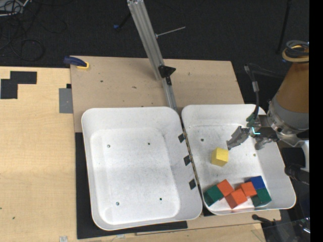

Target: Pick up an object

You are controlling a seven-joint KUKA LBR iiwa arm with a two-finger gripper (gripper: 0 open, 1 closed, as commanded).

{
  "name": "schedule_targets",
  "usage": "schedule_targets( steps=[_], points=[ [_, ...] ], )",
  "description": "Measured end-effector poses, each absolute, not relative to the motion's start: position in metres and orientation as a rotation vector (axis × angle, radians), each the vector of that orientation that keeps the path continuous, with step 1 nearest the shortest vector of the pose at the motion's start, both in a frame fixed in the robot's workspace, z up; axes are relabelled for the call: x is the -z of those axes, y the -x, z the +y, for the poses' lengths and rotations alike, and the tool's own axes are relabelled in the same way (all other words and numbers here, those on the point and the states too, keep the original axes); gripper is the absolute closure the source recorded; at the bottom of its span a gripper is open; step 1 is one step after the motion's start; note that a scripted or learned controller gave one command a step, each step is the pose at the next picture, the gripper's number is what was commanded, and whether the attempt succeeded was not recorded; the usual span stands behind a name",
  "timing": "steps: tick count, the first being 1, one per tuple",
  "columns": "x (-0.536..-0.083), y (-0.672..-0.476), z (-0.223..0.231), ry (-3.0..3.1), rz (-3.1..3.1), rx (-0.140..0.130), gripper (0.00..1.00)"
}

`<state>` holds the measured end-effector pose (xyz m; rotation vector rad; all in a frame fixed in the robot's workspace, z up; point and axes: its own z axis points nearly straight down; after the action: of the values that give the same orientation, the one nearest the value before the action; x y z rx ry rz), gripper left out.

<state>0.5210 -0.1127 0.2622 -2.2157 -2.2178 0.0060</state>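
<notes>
Camera view shows a yellow cube (219, 157) lying alone on the floor of the right bin (202, 116), a little left of the bin's middle and well apart from the other blocks. It sits slightly turned, its edges not square to the bin walls. The tool (248, 138) hangs just up and to the right of it, fingers spread apart with nothing between them; the left finger (235, 137) points down toward the cube's upper right corner. So the cube lies down and to the left of the tool, near but not under it, and a grasp would probably need a short shift that way before descending. Toward the bin's near wall a cluster of blocks lies packed together: a green block (213, 194), two orange blocks (236, 194), a blue block (257, 182) and a dark green block (261, 199). The left bin (101, 120) stands beside it on the worktop (116, 82).
</notes>
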Motion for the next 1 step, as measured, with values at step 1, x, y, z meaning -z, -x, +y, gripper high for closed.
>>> schedule_targets(
  steps=[1],
  points=[
    [-0.2637, -0.521, -0.1144, 2.222, -2.215, -0.003, 0.0]
  ],
)
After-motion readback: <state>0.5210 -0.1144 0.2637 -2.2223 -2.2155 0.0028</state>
